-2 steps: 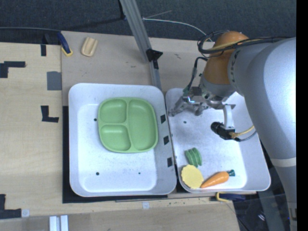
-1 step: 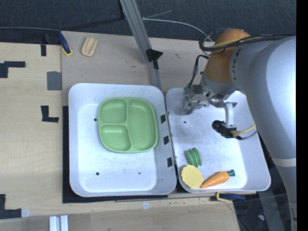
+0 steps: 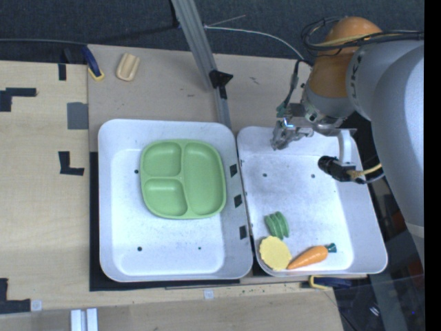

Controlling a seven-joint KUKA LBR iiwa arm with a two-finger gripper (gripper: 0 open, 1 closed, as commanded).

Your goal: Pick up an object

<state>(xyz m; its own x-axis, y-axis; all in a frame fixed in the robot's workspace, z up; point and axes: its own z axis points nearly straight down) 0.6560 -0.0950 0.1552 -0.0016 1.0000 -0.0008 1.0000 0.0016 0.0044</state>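
The gripper [image 3: 281, 138] hangs over the upper left corner of the right bin [image 3: 358, 205], in the upper right of the frame. Its fingers are too small and dark against the bin rim to tell whether they stand apart or together; nothing is seen between them.

The pickable things lie well apart from it, at the lower left of the same bin, down the frame from the gripper. A green ridged piece [image 3: 277, 223] sits uppermost of the three. Below it a yellow round piece [image 3: 274, 254] rests in the bin's lower corner, and just beside that, touching or nearly so, a carrot [image 3: 308, 256] lies with its long axis running left to right, slightly tilted, leaf end toward the right.

The left bin [image 3: 117, 205] holds a green divided plate [image 3: 183, 178].

The green piece is probably the nearest target.
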